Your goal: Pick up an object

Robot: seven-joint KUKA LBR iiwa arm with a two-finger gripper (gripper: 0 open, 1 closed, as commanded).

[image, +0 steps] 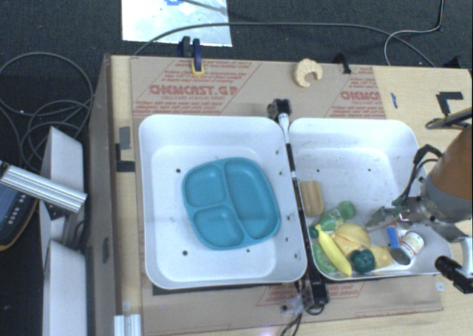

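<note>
We count two white bins side by side on the counter (222, 80). The left bin (159, 172) holds one thing, a blue three-compartment plate (231, 202) lying flat at its centre. The right bin (355, 146) holds a small heap crowded toward its 6 o'clock edge: one tan wooden block (311, 197) against the wall at 9 o'clock, one yellow banana (333, 252), one pale yellow rounded fruit (352, 235), one green piece (332, 218) just above them, one dark teal ball (362, 260) touching the banana's lower end, and one small white cylinder (411, 241) with a blue item beside it. One beige croissant-shaped toy (308, 72) sits on the counter at 12 o'clock of the right bin.

The arm enters at 3 o'clock, and the gripper (392, 215) hangs low over the right bin just beside the white cylinder. We cannot tell how it is set.
</note>
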